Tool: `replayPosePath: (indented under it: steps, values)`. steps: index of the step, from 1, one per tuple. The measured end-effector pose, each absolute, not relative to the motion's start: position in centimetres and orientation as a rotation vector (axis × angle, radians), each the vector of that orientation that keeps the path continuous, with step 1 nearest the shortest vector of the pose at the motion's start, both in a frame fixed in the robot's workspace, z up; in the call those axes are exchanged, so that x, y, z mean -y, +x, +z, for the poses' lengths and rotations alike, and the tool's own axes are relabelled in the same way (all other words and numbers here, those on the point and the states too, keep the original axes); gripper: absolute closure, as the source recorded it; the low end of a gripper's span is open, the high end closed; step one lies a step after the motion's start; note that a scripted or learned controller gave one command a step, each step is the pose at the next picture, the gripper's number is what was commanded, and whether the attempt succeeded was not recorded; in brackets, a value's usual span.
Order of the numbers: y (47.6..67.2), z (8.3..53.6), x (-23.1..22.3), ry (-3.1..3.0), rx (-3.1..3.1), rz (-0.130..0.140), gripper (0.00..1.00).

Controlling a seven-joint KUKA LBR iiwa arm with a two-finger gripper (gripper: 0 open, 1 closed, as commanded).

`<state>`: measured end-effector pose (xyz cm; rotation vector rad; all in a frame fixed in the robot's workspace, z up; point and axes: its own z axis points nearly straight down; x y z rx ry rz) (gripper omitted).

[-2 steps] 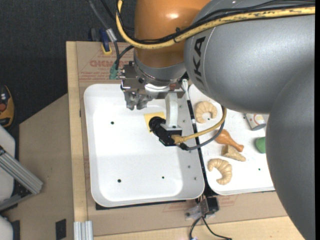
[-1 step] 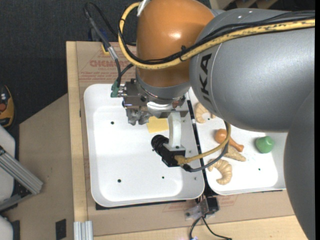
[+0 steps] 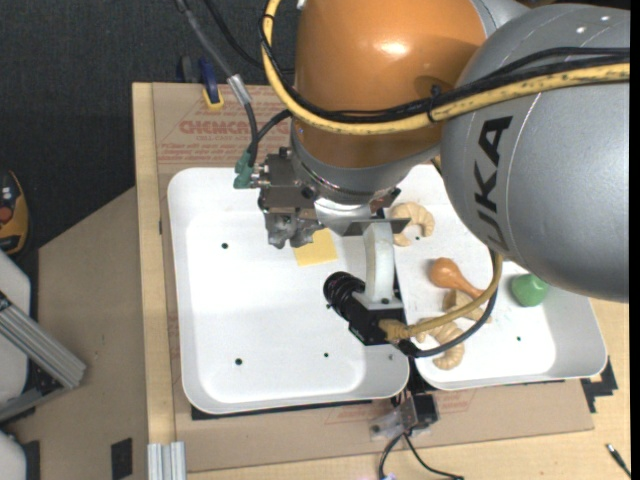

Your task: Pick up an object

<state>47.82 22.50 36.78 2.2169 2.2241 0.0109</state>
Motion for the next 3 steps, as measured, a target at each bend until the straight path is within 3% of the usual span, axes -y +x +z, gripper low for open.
replayPosePath:
  steps: [1, 2, 3]
  values:
    - [48.0, 54.6, -22.4, 2.214, -2.219, 0.033, 1.0]
    - [48.1, 42.8, -22.4, 2.226, -2.223, -0.021, 1.0]
    - [53.1, 30.9, -22.3, 2.228, -2.221, -0.019, 1.0]
